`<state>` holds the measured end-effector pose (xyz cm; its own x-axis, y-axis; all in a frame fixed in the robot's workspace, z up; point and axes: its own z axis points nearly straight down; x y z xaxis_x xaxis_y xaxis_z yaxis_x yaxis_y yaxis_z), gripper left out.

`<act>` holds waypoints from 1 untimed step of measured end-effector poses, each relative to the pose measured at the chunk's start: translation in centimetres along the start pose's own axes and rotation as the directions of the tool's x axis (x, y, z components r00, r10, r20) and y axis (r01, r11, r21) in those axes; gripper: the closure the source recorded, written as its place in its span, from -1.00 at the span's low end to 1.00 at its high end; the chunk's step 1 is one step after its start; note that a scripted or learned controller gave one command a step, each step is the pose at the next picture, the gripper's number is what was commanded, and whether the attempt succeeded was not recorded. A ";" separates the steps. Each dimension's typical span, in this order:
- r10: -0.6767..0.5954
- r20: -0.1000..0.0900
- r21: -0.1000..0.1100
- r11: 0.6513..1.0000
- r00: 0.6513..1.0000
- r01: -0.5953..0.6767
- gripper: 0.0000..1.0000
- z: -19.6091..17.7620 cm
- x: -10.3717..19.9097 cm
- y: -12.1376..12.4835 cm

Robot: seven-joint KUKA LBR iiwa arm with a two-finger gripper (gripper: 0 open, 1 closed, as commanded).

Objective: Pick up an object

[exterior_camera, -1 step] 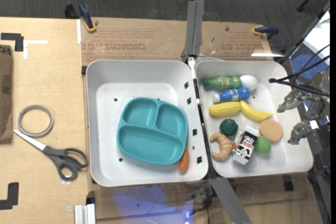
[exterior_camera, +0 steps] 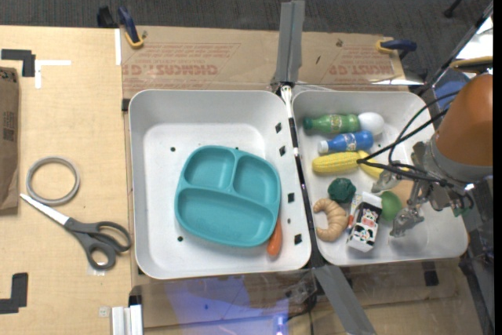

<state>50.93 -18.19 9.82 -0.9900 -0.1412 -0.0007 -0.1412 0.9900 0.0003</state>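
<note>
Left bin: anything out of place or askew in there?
Yes. An orange carrot lies wedged between the teal divided plate and the left bin wall, outside the plate's compartments. The plate itself sits rotated, not square to the bin.

Orange band over a grey wrist, black cables, metal hand.

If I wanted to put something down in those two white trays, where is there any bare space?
The left bin has bare floor along its back and left walls, around the teal divided plate. The right bin is crowded: bottles, corn, croissant, milk carton. Its only bare strips lie by the front right corner, near the hand.
</note>
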 end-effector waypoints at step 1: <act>-0.049 0.003 0.001 0.999 0.999 0.049 -1.00 0.6 -4.8 4.1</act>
<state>55.10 -13.49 9.22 -0.9819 -0.1891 -0.0036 -0.1891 0.9820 -0.0008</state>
